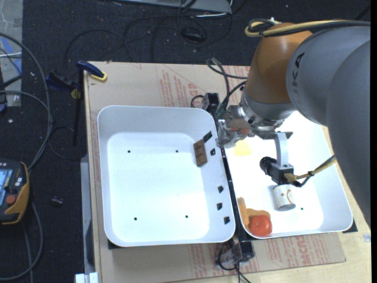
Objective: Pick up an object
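Floor point(53, 16): dark carpet left of and beyond the bench, with black cables strewn across it.
Handset point(12, 190): yellow and black, lying on the carpet at the left edge.
Clamp point(91, 71): blue and yellow, at the bench's far left corner.
Bench point(153, 84): pale brown board with faded red print; both bins sit on it, touching side by side.
Left bin point(153, 181): white and shallow, with a few dark dots on its floor.
Brown block point(200, 152): small and tilted, against the left bin's right wall toward the far end, just left of the gripper.
Gripper point(228, 133): over the seam between the bins, at their far end; whether it is apart or together cannot be told.
Yellow piece point(242, 151): flat on the right bin's floor, just beside the gripper.
Orange piece point(242, 207): near left corner of the right bin.
Red ball point(260, 224): touching the orange piece, on its near right.
White cylinder point(285, 197): just right of the ball, toward the near side.
Right bin point(333, 208): white, brightly lit.
Arm point(330, 69): grey with an orange band, reaching in from the right.
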### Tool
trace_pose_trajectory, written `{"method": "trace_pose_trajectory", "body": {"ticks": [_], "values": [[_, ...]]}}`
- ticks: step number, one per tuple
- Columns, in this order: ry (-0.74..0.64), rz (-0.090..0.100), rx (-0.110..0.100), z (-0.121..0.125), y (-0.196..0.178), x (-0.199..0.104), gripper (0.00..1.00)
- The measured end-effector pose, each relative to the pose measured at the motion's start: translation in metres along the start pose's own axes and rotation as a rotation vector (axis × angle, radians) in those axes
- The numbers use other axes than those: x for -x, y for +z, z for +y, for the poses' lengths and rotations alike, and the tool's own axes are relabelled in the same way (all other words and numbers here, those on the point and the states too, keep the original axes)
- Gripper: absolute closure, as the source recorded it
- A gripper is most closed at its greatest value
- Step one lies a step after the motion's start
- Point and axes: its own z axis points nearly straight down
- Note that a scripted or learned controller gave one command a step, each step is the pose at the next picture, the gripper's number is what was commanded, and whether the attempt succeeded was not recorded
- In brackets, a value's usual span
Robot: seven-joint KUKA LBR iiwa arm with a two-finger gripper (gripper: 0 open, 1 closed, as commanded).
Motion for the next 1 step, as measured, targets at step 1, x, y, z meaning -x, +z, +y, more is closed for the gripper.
{"method": "trace_pose_trajectory", "body": {"ticks": [1], "values": [[-0.001, 0.0, 0.0, 0.0147, 0.0043, -0.048, 1.0]]}}
